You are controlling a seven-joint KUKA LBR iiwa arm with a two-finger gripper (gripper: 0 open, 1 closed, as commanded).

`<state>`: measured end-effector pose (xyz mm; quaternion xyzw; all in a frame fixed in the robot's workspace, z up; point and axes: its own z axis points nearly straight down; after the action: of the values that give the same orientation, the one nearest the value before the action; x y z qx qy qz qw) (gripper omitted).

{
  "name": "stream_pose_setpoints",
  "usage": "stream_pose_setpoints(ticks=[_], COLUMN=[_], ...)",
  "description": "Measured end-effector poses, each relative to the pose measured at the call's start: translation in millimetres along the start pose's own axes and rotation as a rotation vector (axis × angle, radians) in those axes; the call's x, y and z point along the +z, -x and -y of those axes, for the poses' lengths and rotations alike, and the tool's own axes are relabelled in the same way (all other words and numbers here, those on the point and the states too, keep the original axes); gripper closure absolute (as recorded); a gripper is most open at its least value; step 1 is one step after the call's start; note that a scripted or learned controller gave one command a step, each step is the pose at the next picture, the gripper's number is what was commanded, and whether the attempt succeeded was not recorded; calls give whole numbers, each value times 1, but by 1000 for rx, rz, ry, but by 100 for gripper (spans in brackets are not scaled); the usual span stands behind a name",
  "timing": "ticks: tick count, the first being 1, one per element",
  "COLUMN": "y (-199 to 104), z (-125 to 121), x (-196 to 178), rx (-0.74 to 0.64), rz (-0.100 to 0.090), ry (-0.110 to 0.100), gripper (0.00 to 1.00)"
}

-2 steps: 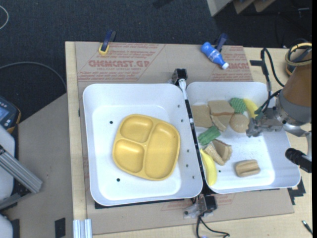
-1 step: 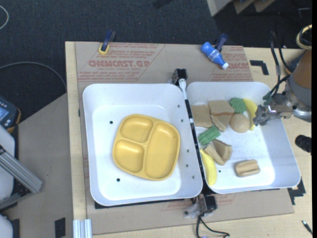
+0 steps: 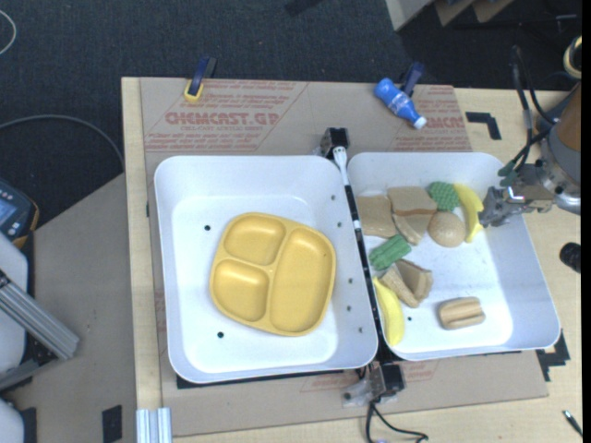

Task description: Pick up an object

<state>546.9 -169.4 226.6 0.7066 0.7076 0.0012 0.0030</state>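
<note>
The right bin [image 3: 522, 289] holds several toy foods. A yellow banana [image 3: 472, 210] lies beside a round tan potato [image 3: 447, 230] and a green ridged piece [image 3: 442, 195]. Flat tan bread slices [image 3: 404, 207] sit to their left, above a green pickle [image 3: 391, 251] and a brown wedge [image 3: 412, 281]. A second yellow piece [image 3: 391, 316] lies along the bin's left wall, and a tan bun [image 3: 460, 312] rests near the front. My gripper [image 3: 497, 209] hangs over the bin's right side, just right of the banana, with nothing visibly held.
The left bin [image 3: 175, 247] holds a yellow divided plate [image 3: 272, 273]. A blue bottle [image 3: 399, 102] lies on the cardboard behind the right bin, and a yellow clip [image 3: 196, 83] sits at the back left. Cables run down at the far right.
</note>
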Motion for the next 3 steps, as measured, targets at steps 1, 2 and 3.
stream_pose_setpoints(ticks=[1, 2, 3], y=[-51, -109, -132], z=[-6, -8, -20], x=[-10, 6, -8], rx=[-5, -5, -2], rz=[-3, -6, -3], ry=[-1, -9, -2], gripper=[100, 100, 100])
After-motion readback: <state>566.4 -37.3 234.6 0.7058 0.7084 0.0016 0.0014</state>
